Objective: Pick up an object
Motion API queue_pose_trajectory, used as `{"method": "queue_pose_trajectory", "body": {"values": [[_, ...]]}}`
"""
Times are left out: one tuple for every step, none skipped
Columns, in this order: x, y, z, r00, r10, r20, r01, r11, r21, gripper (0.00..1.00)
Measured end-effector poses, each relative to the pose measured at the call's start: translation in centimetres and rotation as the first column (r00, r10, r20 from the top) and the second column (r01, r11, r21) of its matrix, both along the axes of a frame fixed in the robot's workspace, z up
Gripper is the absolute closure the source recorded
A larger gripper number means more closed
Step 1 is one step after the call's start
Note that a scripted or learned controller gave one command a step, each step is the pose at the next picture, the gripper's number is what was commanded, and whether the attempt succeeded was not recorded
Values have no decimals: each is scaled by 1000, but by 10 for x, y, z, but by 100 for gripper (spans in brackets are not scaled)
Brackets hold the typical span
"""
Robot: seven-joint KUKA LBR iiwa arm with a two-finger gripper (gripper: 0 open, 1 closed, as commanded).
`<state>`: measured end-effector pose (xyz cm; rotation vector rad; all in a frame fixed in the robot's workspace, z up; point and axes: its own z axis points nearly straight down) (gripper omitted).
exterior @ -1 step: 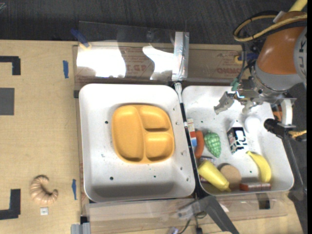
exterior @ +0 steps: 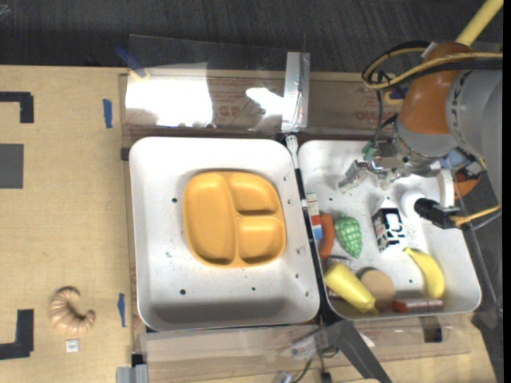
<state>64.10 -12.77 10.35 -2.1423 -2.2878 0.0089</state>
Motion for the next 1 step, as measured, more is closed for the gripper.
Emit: {"method": "queue_pose_trajectory", "body": {"values": [[-63,-32,-16,1000,25,14,-25,1000,-4,0]]}}
